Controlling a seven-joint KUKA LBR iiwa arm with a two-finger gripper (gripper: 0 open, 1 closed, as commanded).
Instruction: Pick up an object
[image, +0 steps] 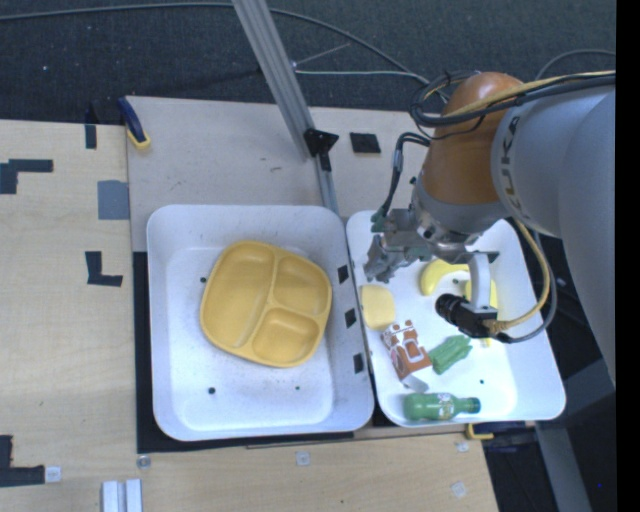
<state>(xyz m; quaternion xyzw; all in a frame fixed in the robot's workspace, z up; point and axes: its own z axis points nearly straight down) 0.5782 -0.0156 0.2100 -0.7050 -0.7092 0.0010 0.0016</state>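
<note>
My gripper (385, 262) hangs over the upper left part of the right bin (535, 385), just above a pale yellow block (377, 306). A yellow banana-like piece (440, 275) lies to the gripper's right, partly under the wrist. Lower in the same bin lie a red and white packet (404, 350), a green block (450, 353) and a green bottle (441, 405). Nothing shows between the fingers.
The left bin (175, 400) holds a yellow divided plate (266, 302). A metal pole (290, 95) slants down to the gap between the bins. The grey arm and its orange band (470, 150) cover the right bin's upper right. A black cable (470, 318) loops beside the banana.
</note>
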